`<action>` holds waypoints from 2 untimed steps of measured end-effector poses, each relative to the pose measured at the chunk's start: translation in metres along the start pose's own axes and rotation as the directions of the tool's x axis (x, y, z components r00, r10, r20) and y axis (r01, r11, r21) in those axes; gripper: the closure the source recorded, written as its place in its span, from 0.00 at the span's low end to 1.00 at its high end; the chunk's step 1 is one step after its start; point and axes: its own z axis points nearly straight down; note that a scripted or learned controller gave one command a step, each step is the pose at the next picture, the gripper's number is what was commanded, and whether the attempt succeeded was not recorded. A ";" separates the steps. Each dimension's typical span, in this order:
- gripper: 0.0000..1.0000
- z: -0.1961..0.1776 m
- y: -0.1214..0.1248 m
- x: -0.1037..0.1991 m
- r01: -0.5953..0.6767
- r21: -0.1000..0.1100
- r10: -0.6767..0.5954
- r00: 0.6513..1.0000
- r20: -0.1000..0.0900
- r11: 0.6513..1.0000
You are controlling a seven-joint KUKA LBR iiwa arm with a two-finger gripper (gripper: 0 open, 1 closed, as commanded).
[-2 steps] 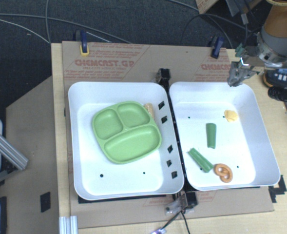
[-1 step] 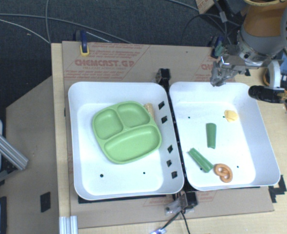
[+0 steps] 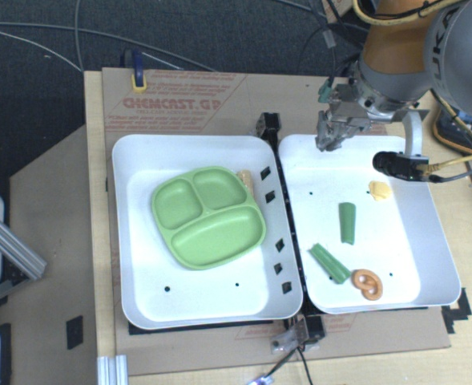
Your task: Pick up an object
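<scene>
In the right bin [image 3: 428, 239], four small things are lying apart from one another: a short green cylinder [image 3: 347, 222] near the middle, standing roughly upright in the view; a second green stick [image 3: 330, 263] lying at a slant just below it; an orange pretzel-shaped piece [image 3: 368, 284] sitting close beside that stick's lower end; and a small yellow piece [image 3: 380, 190] resting toward the bin's far side. The gripper [image 3: 329, 140] is hanging over the far left corner of this bin, well apart from all four pieces, with nothing showing between its fingers; whether they are spread or closed I cannot tell. In the left bin [image 3: 131, 215], a green divided plate [image 3: 208, 216] is lying near the middle, with a small tan piece [image 3: 246, 180] touching its far right edge. Both bins are sitting on a cardboard-covered surface [image 3: 179, 95].
</scene>
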 end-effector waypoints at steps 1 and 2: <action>1.00 0.002 0.004 0.049 0.000 -0.003 0.000 1.000 0.001 1.000; 1.00 0.007 -0.011 0.108 -0.001 0.000 0.001 1.000 0.001 1.000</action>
